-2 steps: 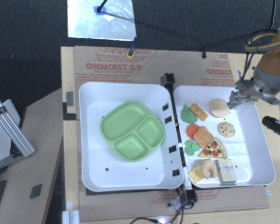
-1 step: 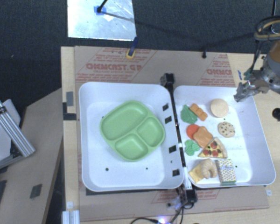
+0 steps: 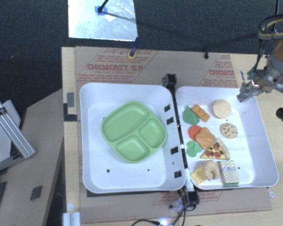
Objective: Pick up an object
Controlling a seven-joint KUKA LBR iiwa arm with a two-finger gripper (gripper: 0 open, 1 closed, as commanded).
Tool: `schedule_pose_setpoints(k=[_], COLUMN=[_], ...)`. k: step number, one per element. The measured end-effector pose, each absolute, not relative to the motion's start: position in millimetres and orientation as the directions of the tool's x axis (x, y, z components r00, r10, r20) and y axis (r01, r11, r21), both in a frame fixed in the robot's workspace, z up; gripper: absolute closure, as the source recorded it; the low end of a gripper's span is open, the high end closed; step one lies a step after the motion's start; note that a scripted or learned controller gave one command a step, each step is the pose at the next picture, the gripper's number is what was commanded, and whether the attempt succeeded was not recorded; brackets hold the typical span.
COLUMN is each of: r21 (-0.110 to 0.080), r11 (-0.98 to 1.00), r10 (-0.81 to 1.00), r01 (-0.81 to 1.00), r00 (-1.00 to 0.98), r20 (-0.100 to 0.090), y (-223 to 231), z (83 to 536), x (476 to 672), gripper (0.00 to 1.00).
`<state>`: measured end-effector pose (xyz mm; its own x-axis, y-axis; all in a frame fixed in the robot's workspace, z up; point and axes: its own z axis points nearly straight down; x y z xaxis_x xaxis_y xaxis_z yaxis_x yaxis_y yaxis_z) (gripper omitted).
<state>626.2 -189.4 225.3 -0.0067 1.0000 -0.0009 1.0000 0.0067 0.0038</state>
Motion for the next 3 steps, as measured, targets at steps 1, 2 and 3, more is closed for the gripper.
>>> schedule_pose_setpoints(k=[1, 2, 3], r21=[0.004, 0.003, 0.002], r11=[0.009, 0.010, 0.010], r10=[1.000, 1.000, 1.000], r01=[1.000, 1.000, 1.000], r00=[-0.009, -0.010, -0.010], r20=[0.001, 0.001, 0.002], y=[-141.8, -89.7, -37.0], z=[220.5, 226.1, 216.2], x=[640.7, 639.0, 648.1], gripper=[1.00, 1.00, 1.00])
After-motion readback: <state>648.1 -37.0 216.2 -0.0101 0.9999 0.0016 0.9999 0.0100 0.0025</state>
